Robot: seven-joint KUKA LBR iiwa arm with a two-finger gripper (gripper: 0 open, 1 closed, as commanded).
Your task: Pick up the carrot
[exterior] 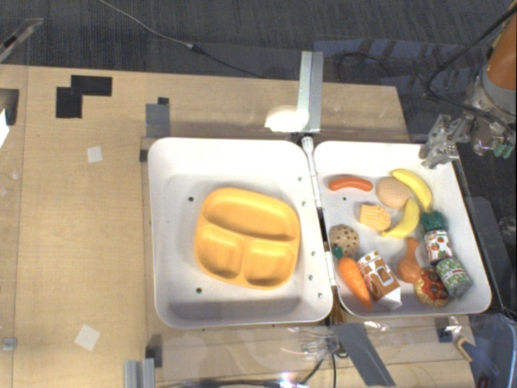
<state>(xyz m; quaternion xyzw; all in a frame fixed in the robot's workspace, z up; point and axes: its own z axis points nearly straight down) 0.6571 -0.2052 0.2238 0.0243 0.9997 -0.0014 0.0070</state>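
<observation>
Left bin (161, 241): holds 1 yellow tray (245, 237), likely the drop spot. Right bin (477, 241): carrot (352, 278) at 7 o'clock, wedged against small carton (378, 275). Pincer (446, 140) hovering at 1 o'clock; open or closed, cannot tell.

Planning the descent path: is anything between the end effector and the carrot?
Yes. The end effector sits over the right bin's far right corner; the carrot lies at its near left. The banana, potato and corn lie between, and a small carton touches the carrot's right side.
</observation>
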